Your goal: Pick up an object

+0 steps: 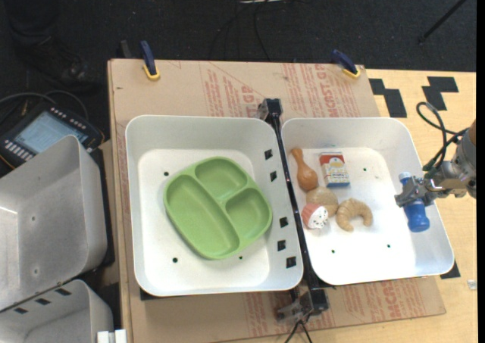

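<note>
Here we see two white bins side by side on a brown board. Nearest to us, in the left bin, lies a green plate with three sections. It sits flat near the middle of that bin.

In the right bin, a croissant lies close to the front. Just beside it, to the left, is a small round thing in tan, white and red. A bit farther back we see a brown drumstick and a small red and white box, near each other but apart.

At the right side of this bin is the gripper, with a blue thing right under it. We cannot tell how wide the gripper is, or if it has hold of the blue thing.

Farthest back, two yellow clamps pinch the board's far edge.
</note>
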Controlling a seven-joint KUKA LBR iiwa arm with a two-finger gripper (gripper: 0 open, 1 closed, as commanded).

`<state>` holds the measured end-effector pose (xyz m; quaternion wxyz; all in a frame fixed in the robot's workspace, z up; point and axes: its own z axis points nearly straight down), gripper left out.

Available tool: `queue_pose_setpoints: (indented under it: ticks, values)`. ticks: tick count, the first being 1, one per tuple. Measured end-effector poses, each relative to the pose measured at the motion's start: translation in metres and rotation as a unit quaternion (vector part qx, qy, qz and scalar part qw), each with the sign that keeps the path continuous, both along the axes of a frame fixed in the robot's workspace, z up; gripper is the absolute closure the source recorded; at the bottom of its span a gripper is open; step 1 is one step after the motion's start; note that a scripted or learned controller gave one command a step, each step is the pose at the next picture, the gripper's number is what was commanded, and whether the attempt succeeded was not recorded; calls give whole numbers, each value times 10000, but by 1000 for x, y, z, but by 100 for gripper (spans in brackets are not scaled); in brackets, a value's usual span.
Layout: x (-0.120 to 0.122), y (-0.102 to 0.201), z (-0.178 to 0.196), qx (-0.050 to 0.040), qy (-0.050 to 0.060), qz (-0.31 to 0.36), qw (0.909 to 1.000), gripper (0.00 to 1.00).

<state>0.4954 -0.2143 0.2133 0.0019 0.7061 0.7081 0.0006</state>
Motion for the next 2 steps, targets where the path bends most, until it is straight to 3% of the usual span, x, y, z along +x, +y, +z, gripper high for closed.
queue_pose_setpoints:
  ticks: [1,2]
  values:
    - [1,0,31,-4,-6,6,10000,100]
    - [14,56,20,13,17,20,10000,100]
